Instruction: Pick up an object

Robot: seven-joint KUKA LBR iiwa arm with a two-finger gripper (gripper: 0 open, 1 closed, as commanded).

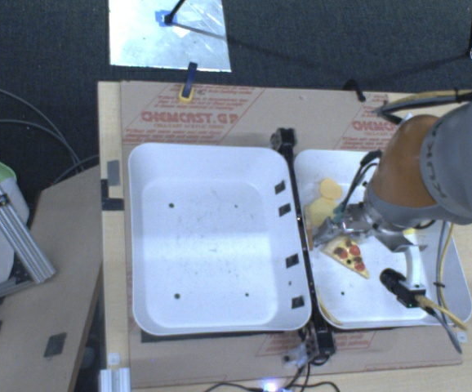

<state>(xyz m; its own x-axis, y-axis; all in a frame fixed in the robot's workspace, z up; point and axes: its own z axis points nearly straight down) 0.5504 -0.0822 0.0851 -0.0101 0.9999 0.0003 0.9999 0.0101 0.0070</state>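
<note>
Yellow-crusted pizza slice (349, 256) lies just below the tool (331, 229), tip pointing toward tabletop's front-right corner; tool's grip state can't be told.

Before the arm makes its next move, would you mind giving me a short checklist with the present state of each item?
1. Gripper is over the right bin: ok.
2. Pizza slice lies in reach, just below the gripper: ok.
3. Yellow pieces lie clear of the slice: ok.
4. An object sits between the fingers: cannot tell.
5. Gripper is clear of the divider between the bins: cannot tell, it looks close.
</note>
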